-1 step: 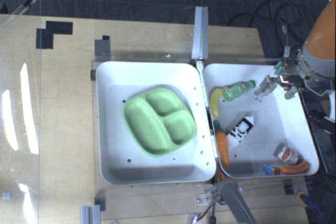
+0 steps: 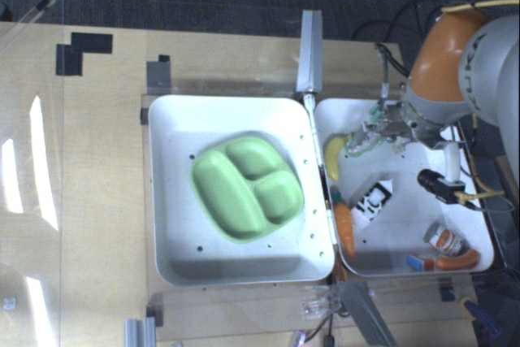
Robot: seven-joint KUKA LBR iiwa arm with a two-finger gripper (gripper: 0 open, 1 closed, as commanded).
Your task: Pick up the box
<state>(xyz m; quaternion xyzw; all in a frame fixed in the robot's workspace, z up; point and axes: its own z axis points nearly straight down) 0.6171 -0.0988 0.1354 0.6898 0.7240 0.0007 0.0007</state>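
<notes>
Box: we see one small black-and-white box [image 2: 374,199] lying flat on the floor of the right bin [image 2: 406,244], about mid-bin and a little left of centre.
Long axis: we read it as slanted, running from near-left to far-right.
Hand: the hand [image 2: 380,128] sits at the far side of the same bin, over a pale greenish item we cannot name; we cannot tell how it is set.
Relation: we place the box nearer to us than the hand, almost straight below it in the view and apart from it; in our judgement the move is toward the near side, then down.
Neighbours: one orange carrot [image 2: 344,229], one yellow piece [image 2: 333,156], one small can [image 2: 446,240], one sausage [image 2: 457,260].
Left bin: one green divided tray [image 2: 246,187].
Bins: two on the counter [image 2: 73,175].
</notes>
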